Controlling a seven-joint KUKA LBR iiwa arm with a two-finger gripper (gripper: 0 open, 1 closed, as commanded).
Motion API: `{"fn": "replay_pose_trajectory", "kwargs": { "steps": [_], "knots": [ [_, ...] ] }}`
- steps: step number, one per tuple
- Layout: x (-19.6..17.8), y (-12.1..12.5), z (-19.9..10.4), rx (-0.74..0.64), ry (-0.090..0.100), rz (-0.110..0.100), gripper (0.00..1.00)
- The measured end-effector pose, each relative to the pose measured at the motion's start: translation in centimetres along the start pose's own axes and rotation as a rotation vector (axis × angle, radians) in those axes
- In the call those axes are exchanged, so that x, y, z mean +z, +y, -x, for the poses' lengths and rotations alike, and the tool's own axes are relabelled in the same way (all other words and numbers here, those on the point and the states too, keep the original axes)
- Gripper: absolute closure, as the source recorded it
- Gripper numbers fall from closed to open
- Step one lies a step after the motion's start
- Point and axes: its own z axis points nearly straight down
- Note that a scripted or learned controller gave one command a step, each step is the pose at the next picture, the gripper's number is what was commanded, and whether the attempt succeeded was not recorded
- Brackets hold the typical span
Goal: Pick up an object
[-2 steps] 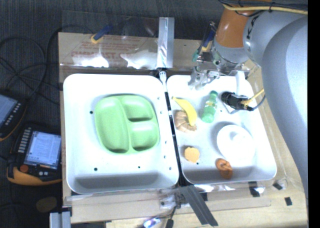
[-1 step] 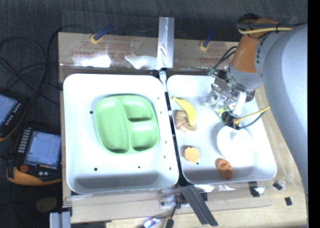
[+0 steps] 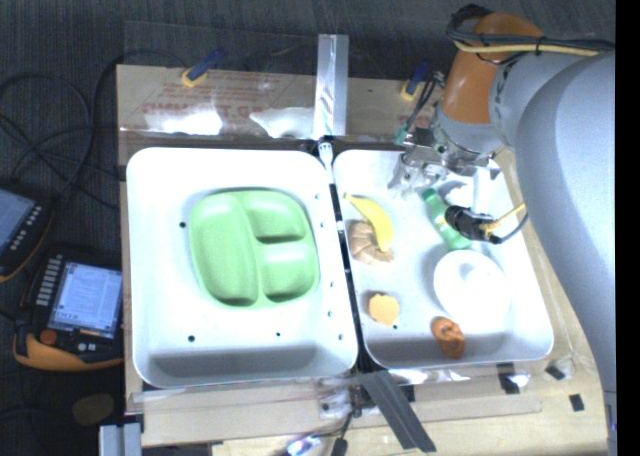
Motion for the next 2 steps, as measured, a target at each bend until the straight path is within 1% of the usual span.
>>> {"fn": "replay_pose_trajectory", "kwargs": {
  "steps": [1,2],
  "knots": [
    [2.9,0.3,-0.5,0.465,0.005,0.009,0.00],
    [-7.6,-3.5,9.9,0.478,0.000,0.005,0.00]
  ]
}}
